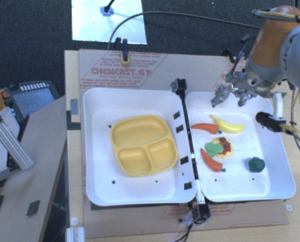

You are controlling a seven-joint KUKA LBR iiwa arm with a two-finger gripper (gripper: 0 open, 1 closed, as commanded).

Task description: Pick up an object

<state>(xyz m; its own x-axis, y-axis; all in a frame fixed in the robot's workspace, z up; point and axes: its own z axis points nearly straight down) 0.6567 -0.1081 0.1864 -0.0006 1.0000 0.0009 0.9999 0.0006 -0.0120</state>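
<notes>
The right bin [278,185] holds a yellow banana [228,125], an orange-red chili [205,128], a second red chili [211,161], a small pizza-like toy [219,147] and a green broccoli piece [256,164]. My gripper [232,98] hangs above the far edge of the right bin, above and just behind the banana. Its two grey fingers are spread apart with nothing between them. The grey arm with its orange band [273,37] comes in from the upper right.
A yellow three-compartment tray [142,145] lies in the left bin [97,180]. A black divider [188,145] runs between the bins. A black cable crosses the back of the bench, and a tablet [31,101] sits far left.
</notes>
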